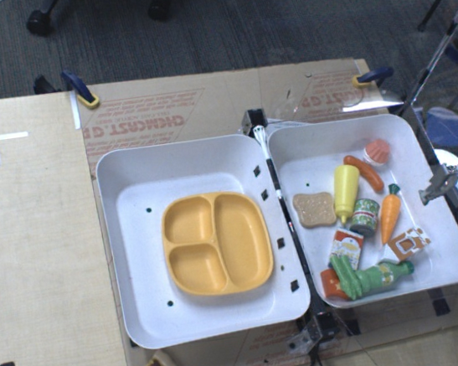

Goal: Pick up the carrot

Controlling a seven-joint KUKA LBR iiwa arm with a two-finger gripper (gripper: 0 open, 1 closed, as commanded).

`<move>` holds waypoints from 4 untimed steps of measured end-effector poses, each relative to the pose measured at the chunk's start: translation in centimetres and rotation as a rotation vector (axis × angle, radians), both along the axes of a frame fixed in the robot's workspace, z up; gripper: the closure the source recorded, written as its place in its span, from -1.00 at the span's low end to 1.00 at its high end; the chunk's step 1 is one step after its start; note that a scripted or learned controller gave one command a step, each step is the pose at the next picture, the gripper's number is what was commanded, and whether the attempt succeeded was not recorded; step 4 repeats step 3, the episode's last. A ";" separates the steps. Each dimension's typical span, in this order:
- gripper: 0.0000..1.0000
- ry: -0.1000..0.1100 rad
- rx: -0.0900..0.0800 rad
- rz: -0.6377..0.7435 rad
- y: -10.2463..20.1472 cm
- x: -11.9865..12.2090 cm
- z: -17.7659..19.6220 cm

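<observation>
The gripper [442,183] sits at the right rim of the right bin [445,274], barely inside the edge, and it is small and blurred here, so how its jaws stand is something I cannot tell. Nothing is visibly between them.

The carrot [390,213] lies in that same bin, just to the left of the gripper and slightly nearer the camera's bottom edge. That is the relation that counts: a short travel leftward and a little down the view, I'd judge, puts the jaws over it.

Its long axis runs nearly top to bottom in the view, leaning a touch. The green top points up and slightly right, toward the gripper's side; the orange tip points down and left. A grasp across the narrow width would want the jaws closing roughly left to right.

It's crowded, though. A can [366,216] sits just beside the carrot on the far side from the jaws, a small box [410,242] lies near the orange tip, and a sausage [363,171] lies beyond the green top. The left bin holds a yellow tray [217,244], well apart from the action.
</observation>
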State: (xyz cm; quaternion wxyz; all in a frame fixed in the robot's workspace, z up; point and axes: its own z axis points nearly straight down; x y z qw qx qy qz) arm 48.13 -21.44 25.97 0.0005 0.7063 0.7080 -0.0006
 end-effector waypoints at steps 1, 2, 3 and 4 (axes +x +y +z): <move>-1.00 -0.003 0.003 0.204 0.1 0.2 -16.8; -1.00 0.002 0.013 0.016 0.3 6.9 -16.9; 1.00 0.001 0.006 0.016 -0.1 6.8 -16.0; 1.00 0.001 0.006 0.016 -0.1 6.8 -16.0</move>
